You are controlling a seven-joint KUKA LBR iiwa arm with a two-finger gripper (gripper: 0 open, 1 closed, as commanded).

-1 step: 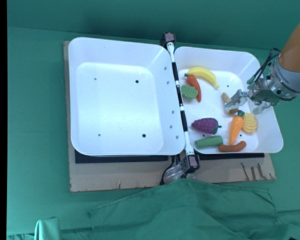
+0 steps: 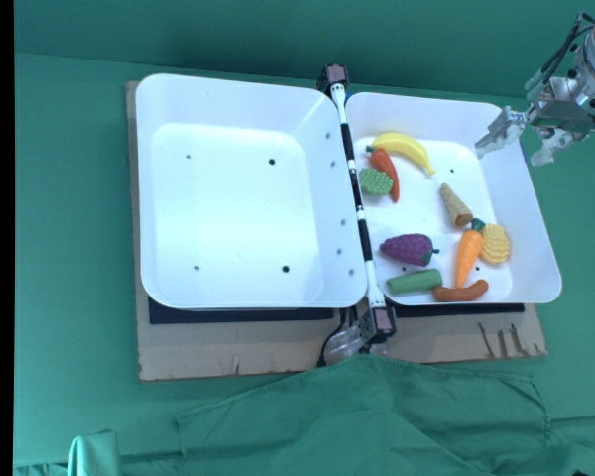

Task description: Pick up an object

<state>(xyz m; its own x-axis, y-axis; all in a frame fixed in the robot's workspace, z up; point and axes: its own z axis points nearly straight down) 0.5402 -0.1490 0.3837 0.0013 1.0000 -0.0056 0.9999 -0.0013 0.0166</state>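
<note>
A: From above, our tool (image 2: 517, 139) hangs spread wide, holding nothing, over the right bin's (image 2: 529, 221) far rim; the toys lie inside.

B: We risk clipping that rim, or pinching carrot (image 2: 467, 253) and corn (image 2: 496, 245) together.

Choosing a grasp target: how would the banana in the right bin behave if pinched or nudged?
The banana looks like smooth moulded plastic, so probably stiff, light and somewhat slippery. Its curved shape may make it pivot or rock when nudged. It lies apart from the green piece, leaving room for the tool.
</note>
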